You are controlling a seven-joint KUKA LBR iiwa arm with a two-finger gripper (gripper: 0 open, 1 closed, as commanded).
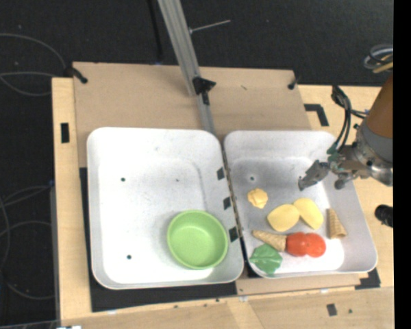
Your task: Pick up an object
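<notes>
The arm's two-finger gripper [327, 172] hangs over the upper right part of the right-hand shallow white bin [274, 146], with 2 dark fingers spread apart and nothing between them. The toy foods lie in a cluster below and to the left of it, all apart from the fingers. Nearest are 2 pale yellow potato-shaped pieces: the right one [309, 212] sits just below the gripper, its long axis running from upper left to lower right, and the left one [283, 217] touches it, lying almost level. A small yellow lumpy piece [257, 197] sits alone to the left, near the divider between the bins. A tan ice-cream cone [335, 223] lies by the right wall, pointing roughly up and down the view. A red tomato-like piece [305, 244] rests below the potatoes, beside an orange-tan cone [269, 238] lying slantwise and a green leafy piece [266, 259] in the lower corner. The left-hand white bin [123, 163] holds a light green plastic bowl [196, 238], upright, near its lower right.
</notes>
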